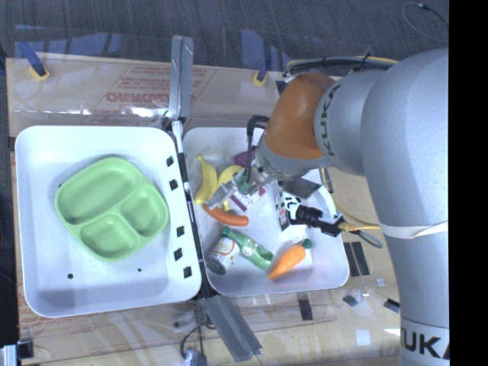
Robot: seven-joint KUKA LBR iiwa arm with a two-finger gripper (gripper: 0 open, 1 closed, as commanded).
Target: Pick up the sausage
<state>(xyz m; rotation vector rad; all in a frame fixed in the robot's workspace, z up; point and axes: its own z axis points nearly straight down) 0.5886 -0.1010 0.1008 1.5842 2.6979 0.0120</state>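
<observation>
The sausage, an orange-red link, lies near the left side of the right bin, pointing left to right. My gripper hangs low over the bin, just above and slightly right of the sausage, between it and the yellow banana. The wrist and the orange band cover the bin's far right part. Nothing can be seen held in the gripper.
Also in the right bin are a green bottle, a carrot, a black-and-white item and a purple item. The left bin holds a green divided plate. A raised divider separates the bins.
</observation>
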